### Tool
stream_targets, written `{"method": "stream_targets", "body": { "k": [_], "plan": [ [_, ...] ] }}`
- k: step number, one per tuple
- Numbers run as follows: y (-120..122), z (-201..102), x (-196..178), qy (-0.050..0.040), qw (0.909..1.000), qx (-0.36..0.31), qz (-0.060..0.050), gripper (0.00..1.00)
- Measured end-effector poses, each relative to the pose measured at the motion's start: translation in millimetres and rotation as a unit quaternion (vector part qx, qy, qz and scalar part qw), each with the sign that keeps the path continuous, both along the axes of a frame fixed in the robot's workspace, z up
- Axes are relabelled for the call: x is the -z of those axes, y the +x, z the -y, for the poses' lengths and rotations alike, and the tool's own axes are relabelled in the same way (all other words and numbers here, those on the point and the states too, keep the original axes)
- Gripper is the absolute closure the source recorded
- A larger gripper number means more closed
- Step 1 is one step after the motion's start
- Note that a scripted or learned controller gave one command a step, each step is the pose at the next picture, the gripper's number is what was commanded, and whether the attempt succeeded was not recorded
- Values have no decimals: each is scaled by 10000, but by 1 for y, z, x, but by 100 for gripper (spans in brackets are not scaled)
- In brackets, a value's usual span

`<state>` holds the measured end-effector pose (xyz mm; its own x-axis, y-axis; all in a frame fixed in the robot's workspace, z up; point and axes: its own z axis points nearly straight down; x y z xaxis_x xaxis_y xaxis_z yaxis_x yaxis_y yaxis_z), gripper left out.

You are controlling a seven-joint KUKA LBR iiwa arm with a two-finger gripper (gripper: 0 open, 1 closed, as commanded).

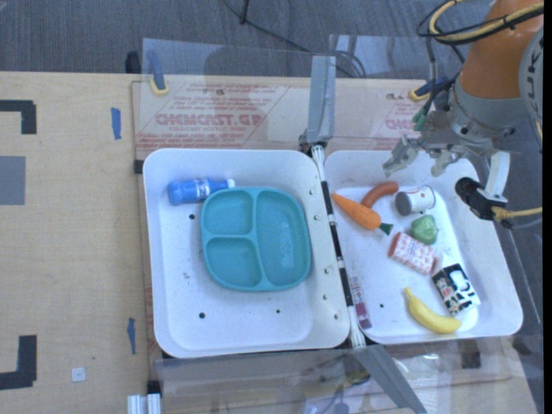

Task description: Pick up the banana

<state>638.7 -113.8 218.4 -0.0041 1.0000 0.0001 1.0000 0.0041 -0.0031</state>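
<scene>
Currently my claw (421, 156) hangs over far edge of right bin (507, 270), fingers spread apart, nothing between them. Banana (431, 313) lies at near end of same bin, well apart from claw. Black-and-white carton (455, 288) just beside banana, nearly touching. Between claw and banana: sausage (379, 193), carrot (357, 213), small can (415, 200), green item (423, 228), pink packet (412, 253). Left bin (164, 257) holds teal divided plate (256, 237) and blue bottle (197, 189).

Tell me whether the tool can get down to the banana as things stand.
Probably yes. The banana lies uncovered at the near edge of the right bin, nothing on top of it. The black-and-white carton sits close beside it, which could crowd the tool.
</scene>
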Motion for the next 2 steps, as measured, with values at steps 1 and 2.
{"method": "stream_targets", "body": {
  "k": [1,2],
  "plan": [
    [-59,22,61,1,9992,-402,6,0],
    [-124,33,123,-51,9925,-1213,170,0]
  ]
}}
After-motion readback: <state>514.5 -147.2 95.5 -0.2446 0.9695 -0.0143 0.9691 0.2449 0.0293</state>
